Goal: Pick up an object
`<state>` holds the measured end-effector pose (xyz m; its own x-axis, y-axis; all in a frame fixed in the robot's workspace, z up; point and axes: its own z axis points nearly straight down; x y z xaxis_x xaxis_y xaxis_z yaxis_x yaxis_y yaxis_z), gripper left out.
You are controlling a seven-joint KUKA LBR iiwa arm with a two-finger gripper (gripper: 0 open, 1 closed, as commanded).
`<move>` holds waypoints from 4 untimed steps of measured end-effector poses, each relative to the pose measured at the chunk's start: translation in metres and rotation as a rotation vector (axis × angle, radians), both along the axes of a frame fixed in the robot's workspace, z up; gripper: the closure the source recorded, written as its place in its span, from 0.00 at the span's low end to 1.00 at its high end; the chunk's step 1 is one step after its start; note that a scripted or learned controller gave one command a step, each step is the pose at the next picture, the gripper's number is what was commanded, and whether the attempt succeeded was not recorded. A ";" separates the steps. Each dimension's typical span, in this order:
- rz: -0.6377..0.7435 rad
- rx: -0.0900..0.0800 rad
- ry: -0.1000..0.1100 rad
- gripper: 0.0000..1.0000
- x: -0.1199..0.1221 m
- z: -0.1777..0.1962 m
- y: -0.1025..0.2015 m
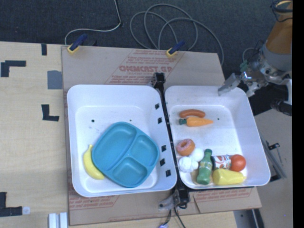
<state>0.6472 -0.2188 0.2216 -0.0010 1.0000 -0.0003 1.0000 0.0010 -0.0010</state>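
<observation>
Camera view: gripper hangs over the right bin's far rim, finger state indeterminate; hotdog and carrot lie nearest (descend squarely, avoiding the rim)

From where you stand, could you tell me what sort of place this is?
Probably a robot grasping test bench: two white bins clamped to a board, toy food such as a carrot and banana, and loose cables.

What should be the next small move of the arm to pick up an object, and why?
Probably move the gripper left and down over the right bin. It now sits at that bin's upper right corner, away from every item; the hot dog and carrot lie nearest, with space around them.
</observation>
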 end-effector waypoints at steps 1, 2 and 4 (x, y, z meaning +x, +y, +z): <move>0.005 0.003 0.007 0.00 0.008 -0.091 0.061; 0.003 0.002 0.006 0.00 -0.016 -0.131 0.104; 0.002 0.001 0.002 0.00 -0.014 -0.119 0.102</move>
<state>0.6327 -0.1170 0.1023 -0.0027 1.0000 0.0005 1.0000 0.0027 -0.0029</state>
